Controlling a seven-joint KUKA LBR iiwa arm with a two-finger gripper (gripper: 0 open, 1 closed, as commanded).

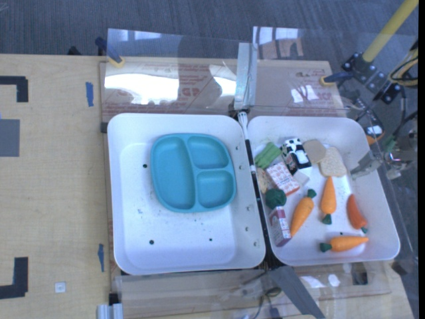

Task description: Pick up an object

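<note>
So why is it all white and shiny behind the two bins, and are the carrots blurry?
In the camera view, the clear panels behind the bins catch bright glare, washing out the brown board beneath them. The carrots in the right bin look soft but keep their shape and orange colour. The blue tray in the left bin is evenly lit, with only faint shadow.

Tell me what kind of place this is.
Probably a robot picking test bench, not a kitchen: two white bins sit side by side, one with a teal plate, the other with toy carrots and other play food.
</note>
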